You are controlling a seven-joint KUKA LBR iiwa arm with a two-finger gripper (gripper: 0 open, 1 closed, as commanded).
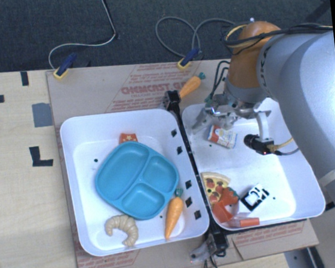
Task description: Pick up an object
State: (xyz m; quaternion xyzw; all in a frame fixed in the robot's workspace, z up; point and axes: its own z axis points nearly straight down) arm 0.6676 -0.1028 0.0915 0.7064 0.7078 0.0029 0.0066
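Note:
My gripper [218,115] hangs over the back left part of the right bin [301,196], below the orange wrist band. Just under and in front of it lies a small red and white packet [222,137] on the bin floor. Whether the gripper touches the packet is unclear. Nearer the front of the same bin lie a pizza slice [214,184], a red toy [224,205], a black and white cube [256,196] and an orange stick [245,222].
The left bin [75,171] holds a blue divided plate [138,179], a croissant [123,228], a carrot [173,215] and a small red piece [128,138]. Another carrot [189,86] lies on the cardboard behind the bins. The grey arm covers the right side.

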